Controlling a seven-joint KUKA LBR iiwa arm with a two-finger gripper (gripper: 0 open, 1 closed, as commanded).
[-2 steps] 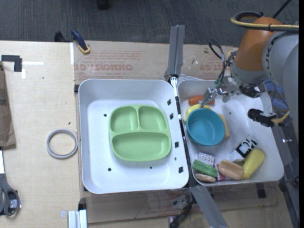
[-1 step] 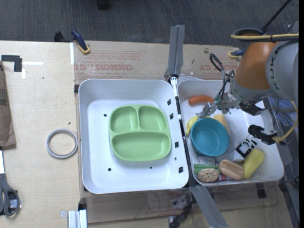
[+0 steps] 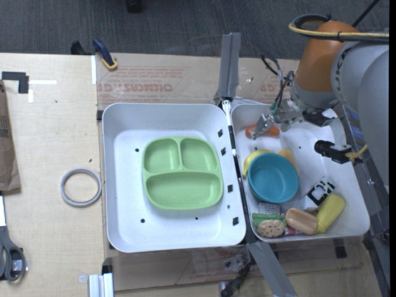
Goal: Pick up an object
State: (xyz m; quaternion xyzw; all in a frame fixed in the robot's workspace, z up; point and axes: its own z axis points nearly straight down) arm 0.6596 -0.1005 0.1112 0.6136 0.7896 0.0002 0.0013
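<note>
Grey carpet runs behind a pale bench (image 3: 49,141) that carries 2 white bins on cardboard. The left bin (image 3: 117,113) holds a green divided plate (image 3: 182,173); the right bin (image 3: 303,138) is the crowded one.

Your gripper (image 3: 267,126) hangs low at the far left corner of the right bin, just beside a small orange object (image 3: 252,130), possibly a toy carrot, which lies against the bin's left wall. From this slant you cannot tell whether the claw is spread or pressed together, and nothing shows pinched in it.

I'd judge the orange piece to be the target. To take it well, centre the claw over its middle and straddle its narrow width, not its length. Descend straight, since the wall leaves little room on that side. The banana (image 3: 252,159) and blue bowl (image 3: 273,178) sit nearer the bin's centre, so keep clear of them, and close only once you are down at the bin floor.
</note>
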